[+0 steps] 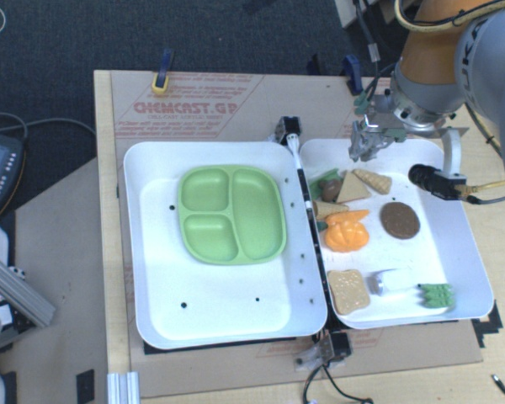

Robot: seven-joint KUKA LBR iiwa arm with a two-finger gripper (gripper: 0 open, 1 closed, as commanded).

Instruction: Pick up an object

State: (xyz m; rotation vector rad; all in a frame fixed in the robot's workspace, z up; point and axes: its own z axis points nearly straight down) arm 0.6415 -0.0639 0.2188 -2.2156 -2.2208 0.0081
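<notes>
My gripper (364, 150) hangs over the far left part of the right bin (463, 251), just above and behind a tan wedge-shaped piece (372, 181). Nothing shows between its fingers. Below it lie a green and brown item (327, 185), an orange pumpkin-like toy (345, 232), a brown round disc (400, 220), a tan bread slice (348, 290), and a white piece with a green end (412, 289).
The left bin (151, 293) holds a light green divided plate (233, 214). A black divider strip (305, 217) runs between the bins. A black cylindrical part (433, 181) of the arm sticks out over the right bin's far edge. Cardboard lies under both bins.
</notes>
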